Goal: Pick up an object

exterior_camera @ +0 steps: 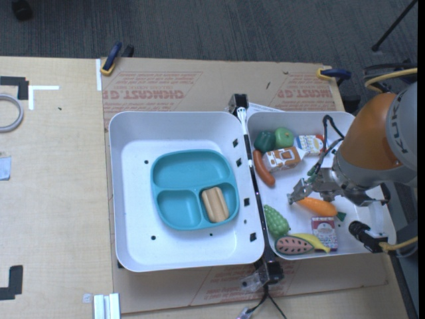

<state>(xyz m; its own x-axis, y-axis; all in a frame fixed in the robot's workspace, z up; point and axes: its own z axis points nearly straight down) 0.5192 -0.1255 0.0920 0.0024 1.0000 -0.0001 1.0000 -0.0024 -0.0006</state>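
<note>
A: 2 bins sit side by side on the bench in the camera view. Where is the gripper (304, 190)?

B: Low over the right bin (345, 119), about mid-bin, reaching in from the right. Its fingers look spread a little, with nothing pinched between them.

A: And what would it go for?

B: Most likely the carrot (317, 206). It lies just beside the fingertips, on their lower right, its long axis running left to right with a slight downward tilt and its green end at the right. Whether a finger touches it cannot be told.

A: So the move turns on that?

B: It seems so. The fingers would need to shift slightly toward the carrot and close across its narrow width, not along its length.

A: What else is in that bin?

B: A sausage (263, 169) along the left wall, a green pepper (265, 140) and a green apple (284, 136) at the top, an orange carton (282, 159) below them, and a white packet (310, 142) further right. Lower down, a green cob (275, 219), a watermelon slice (293, 246), a banana (312, 241) and a red box (324, 230) crowd the corner near the carrot.

A: And the left bin (133, 198)?

B: It holds 1 teal tray (186, 178) with 3 compartments. A bread roll (214, 204) lies in the lower right one, well apart from the gripper.
</note>
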